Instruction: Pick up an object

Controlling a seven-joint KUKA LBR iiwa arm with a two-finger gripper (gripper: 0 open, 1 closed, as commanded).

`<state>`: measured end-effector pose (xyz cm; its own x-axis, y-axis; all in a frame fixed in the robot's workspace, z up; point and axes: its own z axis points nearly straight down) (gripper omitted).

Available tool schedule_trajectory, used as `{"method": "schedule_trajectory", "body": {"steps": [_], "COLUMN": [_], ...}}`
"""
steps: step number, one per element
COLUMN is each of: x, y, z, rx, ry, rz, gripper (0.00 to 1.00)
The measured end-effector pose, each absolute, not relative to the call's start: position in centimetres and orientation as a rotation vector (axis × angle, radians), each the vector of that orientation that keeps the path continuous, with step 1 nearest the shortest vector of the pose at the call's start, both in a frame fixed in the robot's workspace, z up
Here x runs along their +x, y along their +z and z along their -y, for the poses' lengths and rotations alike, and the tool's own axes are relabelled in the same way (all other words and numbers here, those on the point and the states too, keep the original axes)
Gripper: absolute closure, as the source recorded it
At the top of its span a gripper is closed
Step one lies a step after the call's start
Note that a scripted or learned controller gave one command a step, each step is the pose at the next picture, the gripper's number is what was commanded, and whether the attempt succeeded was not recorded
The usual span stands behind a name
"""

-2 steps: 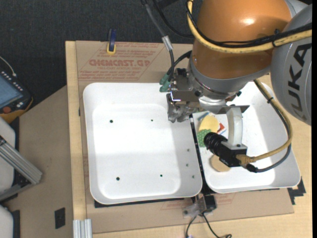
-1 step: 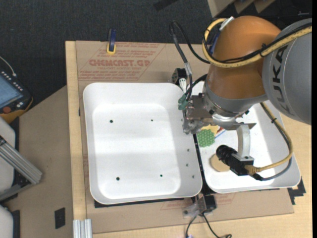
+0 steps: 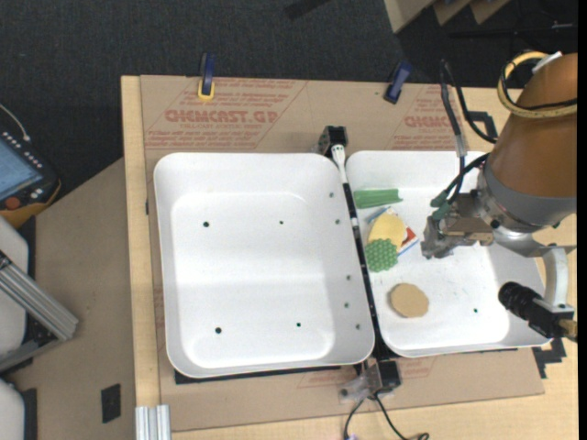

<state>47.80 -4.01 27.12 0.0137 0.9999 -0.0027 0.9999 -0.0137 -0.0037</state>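
Note:
The right bin (image 3: 459, 333) holds a few small objects along its left side: a flat green strip (image 3: 376, 197), a yellow piece (image 3: 387, 227) with a bit of red beside it, a green dotted ball (image 3: 382, 255) and a round tan disc (image 3: 409, 301). My gripper (image 3: 440, 243) hangs over the middle of the right bin, just right of the yellow piece and the green ball, and above the tan disc in the view. Nothing shows between its tips.
The left bin (image 3: 183, 273) lies beside the right one, separated by a dark divider (image 3: 353, 236). Both rest on a cardboard sheet (image 3: 266, 108) held by clamps at the back. A black camera part (image 3: 527, 305) sticks out at the right bin's edge.

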Motion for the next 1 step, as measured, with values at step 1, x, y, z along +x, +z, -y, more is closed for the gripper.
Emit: {"method": "schedule_trajectory", "body": {"steps": [1], "x": [47.95], "y": [28.03], "z": [-1.97], "rx": [-2.216], "ry": [-0.003], "rz": [2.228], "gripper": [1.00]}}
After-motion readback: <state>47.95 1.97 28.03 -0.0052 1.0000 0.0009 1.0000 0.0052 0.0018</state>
